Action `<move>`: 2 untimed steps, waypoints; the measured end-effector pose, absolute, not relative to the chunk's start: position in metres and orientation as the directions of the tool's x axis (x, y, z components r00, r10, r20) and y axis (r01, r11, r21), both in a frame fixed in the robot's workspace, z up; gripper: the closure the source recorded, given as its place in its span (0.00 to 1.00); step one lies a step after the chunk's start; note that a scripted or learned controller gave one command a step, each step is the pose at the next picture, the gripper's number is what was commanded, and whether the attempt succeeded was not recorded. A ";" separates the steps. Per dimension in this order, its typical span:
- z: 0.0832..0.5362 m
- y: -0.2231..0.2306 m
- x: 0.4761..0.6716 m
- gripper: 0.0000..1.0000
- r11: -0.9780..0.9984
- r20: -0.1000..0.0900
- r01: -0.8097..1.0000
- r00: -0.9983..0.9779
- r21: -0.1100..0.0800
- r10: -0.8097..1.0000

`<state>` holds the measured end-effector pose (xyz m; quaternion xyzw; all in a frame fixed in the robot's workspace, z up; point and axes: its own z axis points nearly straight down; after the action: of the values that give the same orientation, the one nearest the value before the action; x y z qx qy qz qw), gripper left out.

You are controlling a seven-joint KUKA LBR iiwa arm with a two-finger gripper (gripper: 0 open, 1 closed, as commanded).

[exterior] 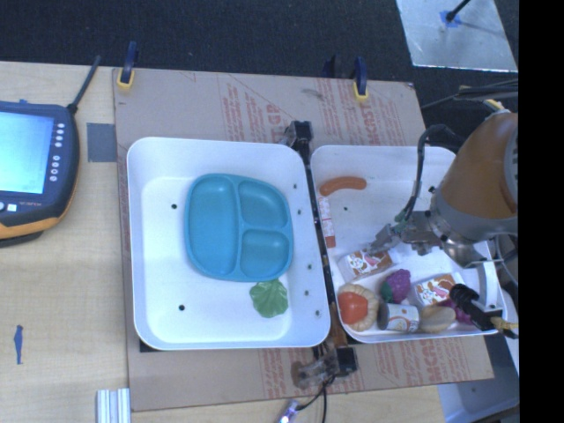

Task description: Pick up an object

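The gripper (384, 236) hangs low over the right bin (379, 161); whether it is open or closed cannot be told. A small snack packet (365, 262) lies just beside its tip, on the near side, next to a purple toy (397, 283).

The right bin (352, 161) has its far right wall and corner hidden under the grey and orange arm (476, 183), and the arm is itself cut off at the picture's right side. Near the bin's middle the hand (383, 238) is a dark blur whose shape cannot be made out. Along the bin's near wall, a red round thing (352, 307), a small bottle (401, 317) and a pale lump (438, 318) crowd and overlap, so their outlines merge. The print on the packet (364, 263) just behind them is too small to read. Far to the left of the bin, a screen device (26, 170) is cut by the picture's left edge. In front of the bin, cables (304, 395) run off the bottom edge.
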<state>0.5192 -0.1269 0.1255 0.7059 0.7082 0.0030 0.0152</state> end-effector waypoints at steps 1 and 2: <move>0.092 -0.103 0.537 0.00 0.005 -0.001 1.000 -0.006 -0.002 1.000; 0.092 -0.102 0.544 0.00 0.006 -0.001 1.000 -0.006 -0.002 1.000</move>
<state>0.5440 -0.1023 0.0917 0.7051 0.7091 -0.0012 -0.0006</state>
